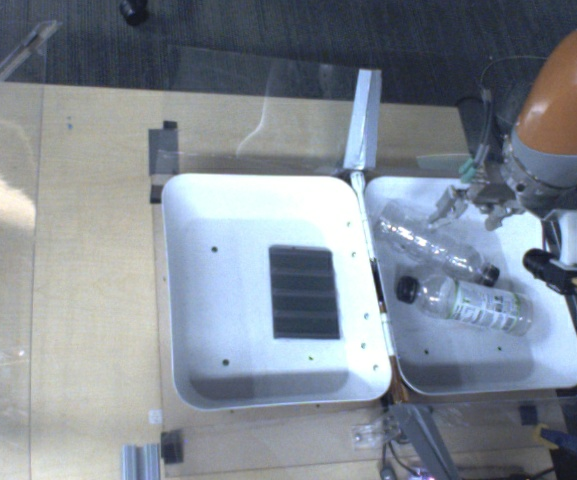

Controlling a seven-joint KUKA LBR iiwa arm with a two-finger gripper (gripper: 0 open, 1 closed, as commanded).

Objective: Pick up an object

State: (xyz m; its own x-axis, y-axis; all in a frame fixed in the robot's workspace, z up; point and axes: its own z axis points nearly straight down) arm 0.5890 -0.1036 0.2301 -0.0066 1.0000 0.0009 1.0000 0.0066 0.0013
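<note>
Two clear plastic bottles lie in the right bin (558, 363). The upper bottle (430, 246) is crushed and runs diagonally, its black cap toward the lower right. Just below it lies the second bottle (473, 304), which has a green-and-white label and a black cap pointing left. A flat black ribbed block (303, 291) rests in the middle of the left bin (198, 268). My gripper (470, 208) hangs over the far part of the right bin, just beyond the crushed bottle's upper end. It is open, and nothing sits between its fingers.
The two bins meet at a raised rim (376, 288). A metal upright (363, 118) stands behind that junction. A clear plastic sheet (28, 218) covers the wooden bench at the left.
</note>
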